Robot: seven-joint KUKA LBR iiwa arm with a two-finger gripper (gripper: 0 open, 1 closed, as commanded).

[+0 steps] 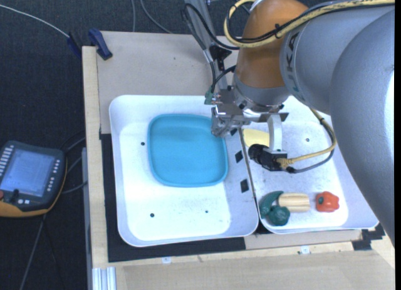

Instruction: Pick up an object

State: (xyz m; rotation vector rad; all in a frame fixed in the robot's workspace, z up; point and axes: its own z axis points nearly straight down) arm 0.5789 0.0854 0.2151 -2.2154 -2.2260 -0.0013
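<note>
Nearest you, the wooden bench (188,273) shows its front edge, with the two bins just behind it.

- Right bin (313,132), near end: three small pieces in a row. A dark green lump (274,208) is on the left and a tan cylinder (294,202) lies on its side touching it. A red vegetable-shaped piece (326,201) sits just beside the cylinder's other end.
- Left bin (125,220): a shallow blue dish (187,151) lies flat and takes up most of the middle and far part of the floor. The near floor is bare white with a few dark specks.
- Off the bench to the left, about level with the dish, a teach pendant (28,176) lies on the dark floor with its screen lit.
- Farther in, a yellow piece (255,137) lies in the right bin near the divider, partly covered by the wrist hardware and a black fitting (266,156) with a yellow cable.
- The gripper (220,126) is low over the far right corner of the blue dish, just on the left-bin side of the divider. You cannot tell from here whether it is released or clenched, and nothing can be seen in its grasp. All the pickable pieces lie in the bins.
- Above it, the orange band (269,25) and the grey arm (351,63) fill the upper right.
- Farthest back: a blue clamp (100,43) on the bench's far left corner, and loose cables (37,19) on the floor.
</note>
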